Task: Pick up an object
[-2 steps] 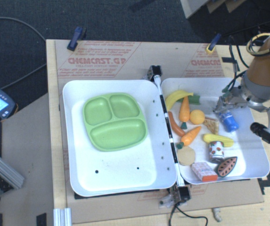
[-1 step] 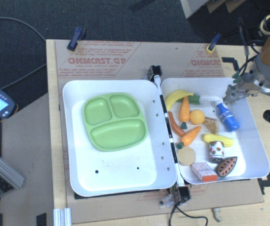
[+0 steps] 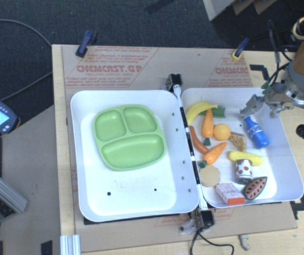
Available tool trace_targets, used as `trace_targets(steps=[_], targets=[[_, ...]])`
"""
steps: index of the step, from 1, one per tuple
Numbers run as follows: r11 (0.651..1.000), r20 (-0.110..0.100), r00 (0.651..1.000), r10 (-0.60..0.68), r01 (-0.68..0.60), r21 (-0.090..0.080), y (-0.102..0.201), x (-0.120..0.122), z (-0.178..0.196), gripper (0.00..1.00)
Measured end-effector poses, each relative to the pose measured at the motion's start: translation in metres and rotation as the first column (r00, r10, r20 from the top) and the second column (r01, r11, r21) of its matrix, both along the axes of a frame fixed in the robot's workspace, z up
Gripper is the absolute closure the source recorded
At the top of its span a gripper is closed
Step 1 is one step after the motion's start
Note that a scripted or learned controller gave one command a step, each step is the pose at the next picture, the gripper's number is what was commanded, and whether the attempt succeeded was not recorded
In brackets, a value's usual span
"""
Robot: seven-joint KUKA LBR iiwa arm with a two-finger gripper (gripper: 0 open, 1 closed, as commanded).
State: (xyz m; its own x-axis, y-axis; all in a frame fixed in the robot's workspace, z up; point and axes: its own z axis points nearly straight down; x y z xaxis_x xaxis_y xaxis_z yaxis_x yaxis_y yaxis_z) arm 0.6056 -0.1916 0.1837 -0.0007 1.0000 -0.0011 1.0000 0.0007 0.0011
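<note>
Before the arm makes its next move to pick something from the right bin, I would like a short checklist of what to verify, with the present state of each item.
1. Gripper is over the right bin, where the objects are: ok, it sits above the bin's upper right part.
2. A target lies close to it: ok, the blue bottle is just below it.
3. Target has free space around it: ok on its right side; the brown piece lies near its left.
4. Nothing is already held: cannot tell.
5. Finger opening is wide enough: cannot tell.
6. Green divided plate is out of the way: ok, it is in the left bin.
</note>
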Motion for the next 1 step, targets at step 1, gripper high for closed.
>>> trace_targets(steps=[1], targets=[[1.0,-0.003,1.0,-0.002,0.002,0.002,-0.0101,0.0026,-0.0997,0.0]])
